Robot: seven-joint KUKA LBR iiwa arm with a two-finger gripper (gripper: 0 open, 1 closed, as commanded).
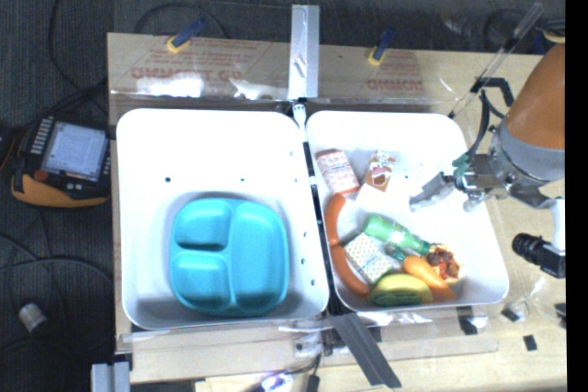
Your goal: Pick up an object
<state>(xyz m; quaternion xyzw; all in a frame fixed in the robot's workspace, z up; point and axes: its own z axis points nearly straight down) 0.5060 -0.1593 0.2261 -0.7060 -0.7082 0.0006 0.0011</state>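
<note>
The right bin (pixel 478 280) holds several objects in its near half: a green bottle (pixel 397 236), a long orange sausage-like piece (pixel 332 229), a patterned box (pixel 367 259), a yellow-green fruit (pixel 400 289) and an orange carrot (pixel 424 272). Farther back lie a small red-and-white can (pixel 335 170) and a small packet (pixel 379 170). My gripper (pixel 448 197) hovers over the bin's right side, above bare white floor and to the right of the packet. It is open, one finger (pixel 426 195) pointing left, and nothing sits between the fingers.
A blue divided plate (pixel 227 254) lies in the left bin (pixel 147 161). A metal divider (pixel 305 50) stands behind the bins' shared wall. A tablet-like device (pixel 69 151) rests on the floor at the left.
</note>
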